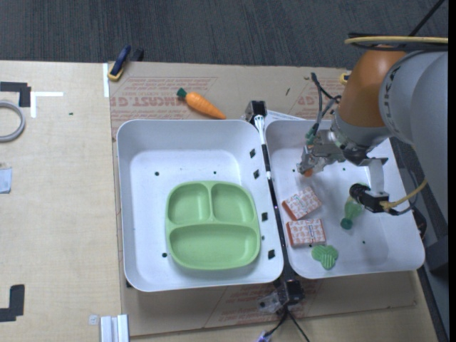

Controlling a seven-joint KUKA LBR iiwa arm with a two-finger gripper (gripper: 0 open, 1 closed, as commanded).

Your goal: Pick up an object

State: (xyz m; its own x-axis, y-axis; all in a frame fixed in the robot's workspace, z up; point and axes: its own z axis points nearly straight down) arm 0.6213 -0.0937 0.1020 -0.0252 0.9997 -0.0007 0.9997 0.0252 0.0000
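The right bin [399, 251] holds two red-and-white patterned packets [301, 204] [306, 231] lying near its left wall. A small green bottle-shaped toy [350, 213] lies in the middle of that bin, and a green leafy toy [325, 256] rests by the front rim. My gripper [308, 165] hangs low over the bin's back left part, above and just behind the upper packet. The grey arm with its orange band [370, 84] reaches in from the right and hides the bin's back right corner.
The left bin [135, 191] holds a green divided plate [212, 225]. A toy carrot [201, 103] lies on the cardboard behind the bins. A blue clip [119, 62] and a tape ring [8, 120] sit on the bench at the left.
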